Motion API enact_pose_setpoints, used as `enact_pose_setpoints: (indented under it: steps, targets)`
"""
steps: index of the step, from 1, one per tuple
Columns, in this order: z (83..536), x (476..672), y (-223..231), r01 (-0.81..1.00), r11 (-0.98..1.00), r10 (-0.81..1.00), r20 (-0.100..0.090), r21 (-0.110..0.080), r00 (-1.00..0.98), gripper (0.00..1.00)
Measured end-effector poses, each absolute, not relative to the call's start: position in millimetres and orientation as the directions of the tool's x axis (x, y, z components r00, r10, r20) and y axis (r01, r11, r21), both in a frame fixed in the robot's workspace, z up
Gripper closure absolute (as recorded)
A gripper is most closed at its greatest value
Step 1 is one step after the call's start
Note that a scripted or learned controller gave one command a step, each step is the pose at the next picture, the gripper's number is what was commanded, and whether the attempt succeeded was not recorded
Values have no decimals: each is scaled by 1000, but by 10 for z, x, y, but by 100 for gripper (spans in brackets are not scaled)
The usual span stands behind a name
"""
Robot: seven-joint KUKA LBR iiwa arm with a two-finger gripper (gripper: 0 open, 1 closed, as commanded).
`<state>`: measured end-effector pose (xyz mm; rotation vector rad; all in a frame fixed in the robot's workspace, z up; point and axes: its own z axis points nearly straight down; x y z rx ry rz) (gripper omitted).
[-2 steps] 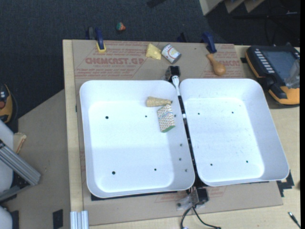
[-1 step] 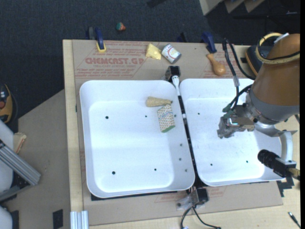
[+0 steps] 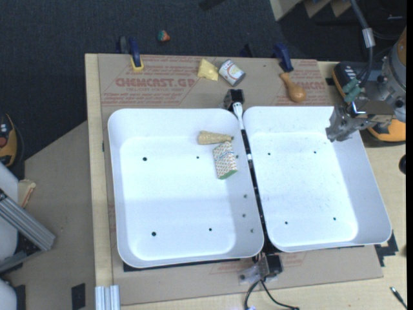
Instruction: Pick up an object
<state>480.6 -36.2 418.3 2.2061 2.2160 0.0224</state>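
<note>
1. The patterned packet (image 3: 224, 159) lies in the left bin (image 3: 129, 173), toward its upper right, just below a tan piece (image 3: 213, 137).
2. Handling (judged): light, soft, likely crushable; grip across its narrow width, mid-body.
3. The packet sits near the divider between the 2 bins; open floor lies to its left and below.
4. The gripper (image 3: 338, 132) hangs at the right bin's (image 3: 361, 192) upper right edge, well apart from the packet; its opening cannot be told.

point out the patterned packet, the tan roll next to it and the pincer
patterned packet (image 3: 224, 159), camera view, middle of its printed face, in the left bin
tan roll (image 3: 213, 137), camera view, middle of its length, just above the packet
pincer (image 3: 335, 133), camera view, at its fingertips over the right bin's upper right edge
</note>
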Motion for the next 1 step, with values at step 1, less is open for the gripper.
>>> enact_pose_setpoints:
  steps: [1]
  targets:
    - [4364,4795,-1131,1000,-6,1000,-4,7,6,100]
